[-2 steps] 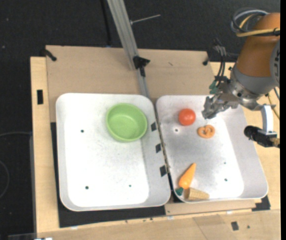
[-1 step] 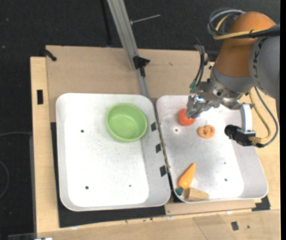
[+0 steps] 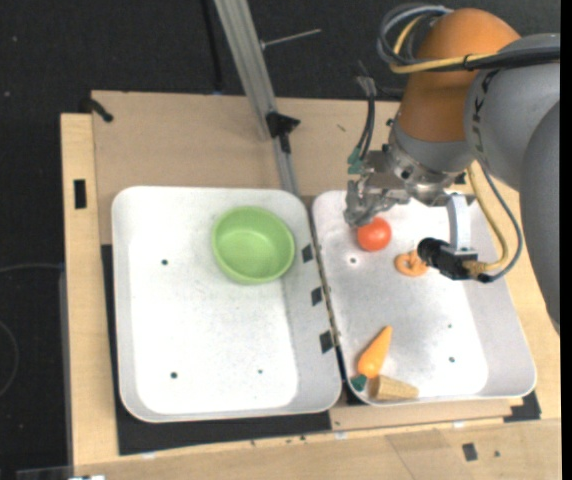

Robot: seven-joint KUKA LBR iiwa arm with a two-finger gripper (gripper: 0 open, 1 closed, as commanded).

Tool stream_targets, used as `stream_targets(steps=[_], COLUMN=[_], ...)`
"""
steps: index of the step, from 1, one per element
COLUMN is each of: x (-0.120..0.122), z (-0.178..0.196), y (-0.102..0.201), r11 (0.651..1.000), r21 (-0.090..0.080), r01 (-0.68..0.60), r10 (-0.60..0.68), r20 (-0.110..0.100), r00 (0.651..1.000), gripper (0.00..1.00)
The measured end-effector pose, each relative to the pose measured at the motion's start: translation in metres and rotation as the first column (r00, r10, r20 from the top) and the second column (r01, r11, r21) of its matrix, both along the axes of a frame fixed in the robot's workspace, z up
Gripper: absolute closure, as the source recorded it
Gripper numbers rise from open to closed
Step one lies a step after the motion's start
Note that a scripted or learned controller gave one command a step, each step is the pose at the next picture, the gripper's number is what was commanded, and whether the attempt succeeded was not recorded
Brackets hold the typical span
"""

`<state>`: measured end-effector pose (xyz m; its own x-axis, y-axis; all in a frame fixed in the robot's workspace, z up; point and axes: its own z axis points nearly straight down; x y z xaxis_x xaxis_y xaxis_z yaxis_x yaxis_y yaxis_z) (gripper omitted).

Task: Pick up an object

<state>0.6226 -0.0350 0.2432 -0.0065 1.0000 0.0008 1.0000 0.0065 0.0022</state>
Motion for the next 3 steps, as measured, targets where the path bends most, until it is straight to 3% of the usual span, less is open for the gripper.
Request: stream_targets(steps=[2, 3], x=[0.035, 0.035], z=[-0.012, -0.012], y=[0.107, 0.103], r11=[1.000, 1.000], r21=[0.000, -0.003], r01=[-0.001, 0.003], r10=[0.001, -0.003], r20=[0.000, -0.002], r00=[1.000, 1.000], gripper=[1.00, 0.00])
